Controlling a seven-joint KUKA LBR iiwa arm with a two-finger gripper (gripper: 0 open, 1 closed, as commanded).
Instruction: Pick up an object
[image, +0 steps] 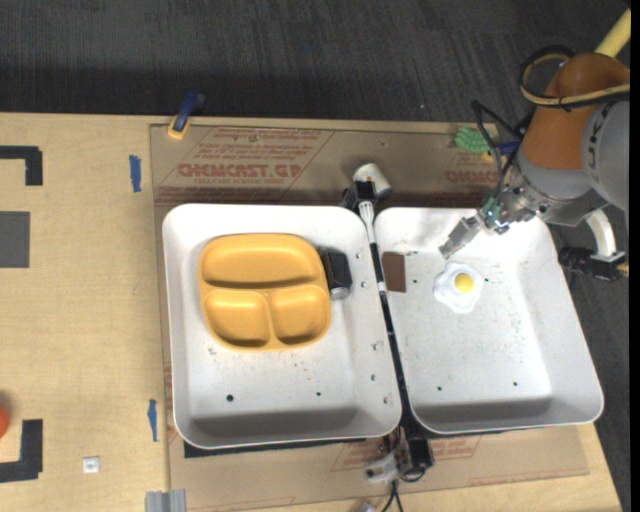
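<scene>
Two white bins sit on the counter. Right bin: fried-egg toy and brown block. Gripper hovers just above the egg; jaw state cannot be determined. Left bin: yellow tray.

I count two white bins: the left bin holds one yellow divided tray and one dark object; the right bin holds one brown block and one fried-egg toy.
</scene>
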